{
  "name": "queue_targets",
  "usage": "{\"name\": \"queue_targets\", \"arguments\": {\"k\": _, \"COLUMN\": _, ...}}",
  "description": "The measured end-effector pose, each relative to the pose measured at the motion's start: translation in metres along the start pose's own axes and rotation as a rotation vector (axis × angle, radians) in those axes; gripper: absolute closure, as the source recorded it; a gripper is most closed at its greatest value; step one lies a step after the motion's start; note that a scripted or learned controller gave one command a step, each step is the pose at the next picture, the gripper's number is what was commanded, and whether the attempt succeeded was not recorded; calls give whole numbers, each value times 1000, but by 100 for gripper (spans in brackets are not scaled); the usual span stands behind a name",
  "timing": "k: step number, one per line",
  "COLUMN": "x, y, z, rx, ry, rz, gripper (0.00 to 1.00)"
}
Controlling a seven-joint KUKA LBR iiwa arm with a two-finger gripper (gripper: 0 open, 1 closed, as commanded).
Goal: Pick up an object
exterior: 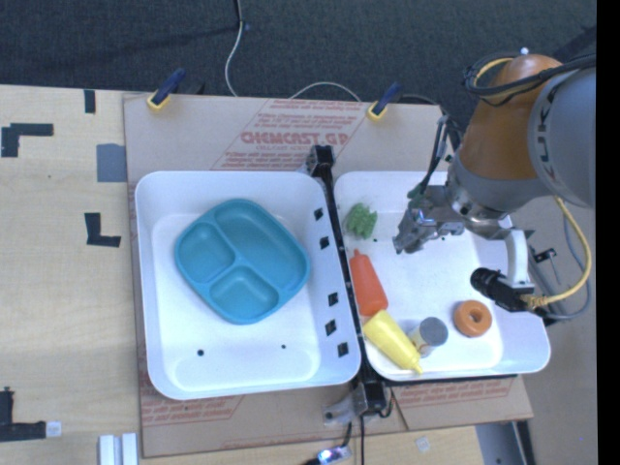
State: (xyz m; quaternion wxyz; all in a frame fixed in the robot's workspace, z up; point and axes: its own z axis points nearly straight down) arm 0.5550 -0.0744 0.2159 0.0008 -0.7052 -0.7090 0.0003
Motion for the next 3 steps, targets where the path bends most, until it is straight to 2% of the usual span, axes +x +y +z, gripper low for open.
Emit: {"name": "queue_targets", "arguments": {"k": 3, "x": 172, "y": 18, "z": 12, "rx": 1, "ry": 1, "rz": -2, "gripper": 100}}
